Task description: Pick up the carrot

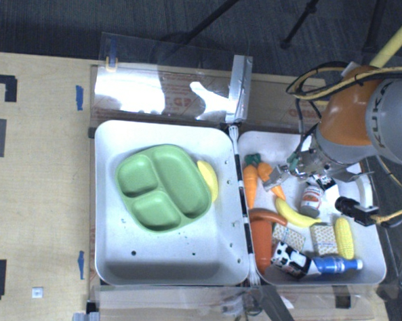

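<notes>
Camera view: your carrot [250, 182] lies against the right bin's [374, 269] left wall; claw [279, 179] just beside it, finger state indeterminate; left bin [107, 246] holds a green tray [162, 186].

An orange carrot [250, 182], a green plate [163, 186], a yellow banana [294, 215], white bins [103, 205].

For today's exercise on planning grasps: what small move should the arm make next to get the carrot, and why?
Probably shift the gripper slightly left and down over the carrot. It hovers beside the carrot in the right bin, not yet around it.
</notes>
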Controlling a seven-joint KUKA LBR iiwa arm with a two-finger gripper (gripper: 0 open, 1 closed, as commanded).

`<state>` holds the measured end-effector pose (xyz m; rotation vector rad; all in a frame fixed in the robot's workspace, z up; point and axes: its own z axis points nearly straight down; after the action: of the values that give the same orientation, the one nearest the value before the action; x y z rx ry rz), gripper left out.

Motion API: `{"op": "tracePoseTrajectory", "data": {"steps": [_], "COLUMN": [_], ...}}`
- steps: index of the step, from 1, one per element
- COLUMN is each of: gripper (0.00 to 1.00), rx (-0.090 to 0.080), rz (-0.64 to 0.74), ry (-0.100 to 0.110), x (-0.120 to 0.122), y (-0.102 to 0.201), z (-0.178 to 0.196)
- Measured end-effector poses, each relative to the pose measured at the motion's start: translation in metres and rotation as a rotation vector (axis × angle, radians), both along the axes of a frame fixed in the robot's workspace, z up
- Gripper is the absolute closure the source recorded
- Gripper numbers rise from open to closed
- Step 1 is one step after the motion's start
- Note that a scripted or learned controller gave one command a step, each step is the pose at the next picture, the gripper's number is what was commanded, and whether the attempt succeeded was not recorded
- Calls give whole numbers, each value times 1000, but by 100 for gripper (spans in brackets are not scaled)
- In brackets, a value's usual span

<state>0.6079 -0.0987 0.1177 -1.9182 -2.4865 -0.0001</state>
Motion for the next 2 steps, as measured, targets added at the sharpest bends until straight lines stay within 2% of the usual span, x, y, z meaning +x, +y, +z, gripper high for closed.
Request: {"op": "tracePoseTrajectory", "data": {"steps": [1,2], "gripper": [0,0], "rx": [0,0], "rz": [0,73], "ry": [0,-3], "x": [0,14], "y": [0,-4], "z": [0,-31]}}
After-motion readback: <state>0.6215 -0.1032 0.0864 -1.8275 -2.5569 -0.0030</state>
